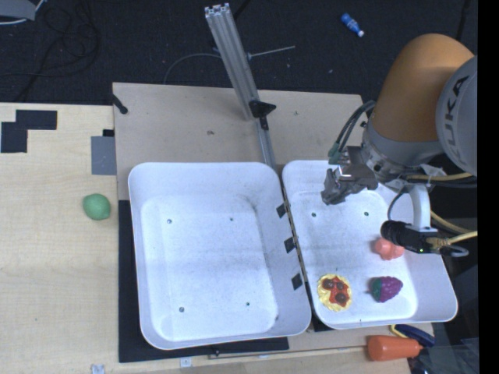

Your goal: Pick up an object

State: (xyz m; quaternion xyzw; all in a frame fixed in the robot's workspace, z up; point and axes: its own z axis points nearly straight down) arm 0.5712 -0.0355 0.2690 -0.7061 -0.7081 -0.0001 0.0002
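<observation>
Over the right bin the gripper hovers (fingers too dark to judge), well apart from the yellow toy, purple grapes and pink piece.

End effector hovers over right bin, apparently clear of the toys.

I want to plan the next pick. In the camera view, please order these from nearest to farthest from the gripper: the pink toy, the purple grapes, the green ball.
From the gripper:
1. Pink toy, right bin, right side.
2. Purple grapes, right bin, near corner.
3. Green ball, on the bench, far left of both bins.
</observation>
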